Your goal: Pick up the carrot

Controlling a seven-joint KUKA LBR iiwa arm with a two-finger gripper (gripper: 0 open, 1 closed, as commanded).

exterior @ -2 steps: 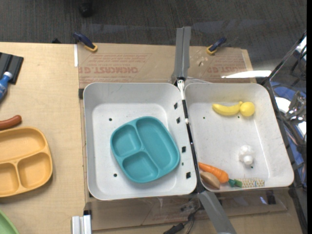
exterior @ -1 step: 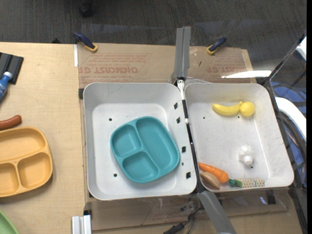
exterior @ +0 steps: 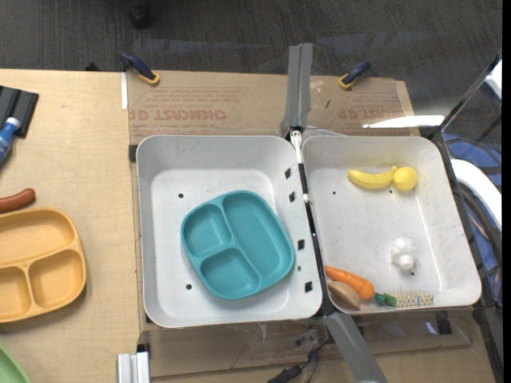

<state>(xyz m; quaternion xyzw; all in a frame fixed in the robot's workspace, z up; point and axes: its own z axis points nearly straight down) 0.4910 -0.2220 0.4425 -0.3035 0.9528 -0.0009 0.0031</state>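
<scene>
Camera view. Carrot (exterior: 350, 280): right bin (exterior: 455, 214), 7 o'clock corner, green tip toward 4 o'clock, touching a tan piece (exterior: 346, 295). Banana (exterior: 370, 179) and lemon (exterior: 406, 178): 12 o'clock. Teal tray (exterior: 236, 244): left bin (exterior: 156, 214). Jaw state: cannot tell.

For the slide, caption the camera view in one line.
Carrot lies at the near-left corner of the right bin, with a banana and lemon; teal divided plate in the left bin.

The cardboard sheet (exterior: 239, 102) under the bins bears upside-down red print, apparently "CHEMCAST GP"; the rest is illegible.
</scene>
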